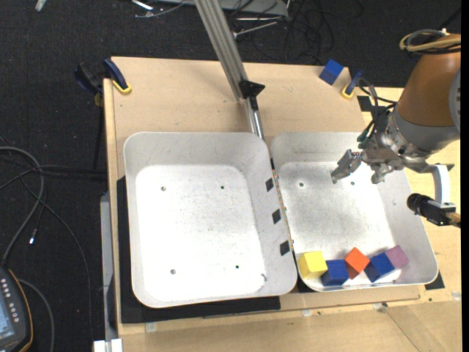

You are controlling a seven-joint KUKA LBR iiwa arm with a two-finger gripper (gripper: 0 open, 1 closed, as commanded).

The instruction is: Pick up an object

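Nearest us, along the front wall of the right bin [410, 218], we've got a row of blocks: a yellow block [313, 262], a blue block [336, 271], an orange block [357, 260], a second blue block [379, 266] and a purple block [396, 256], all touching or just beside one another. The left bin [146, 160] sits alongside, the two rims meeting in the middle.

Further back, we see the gripper [362, 167] hanging over the far part of the right bin, well apart from the blocks. Its fingers look spread, with nothing between them.

So we judge this as the approach step: nothing is picked yet. The next move calls for travelling toward the front of the bin, choosing one block, and dropping over it cleanly. The crowding there could make a clean grasp tricky; the yellow block at the end looks most exposed.

Beyond the bins, a small blue block [331, 71] rests on the bench [183, 94].
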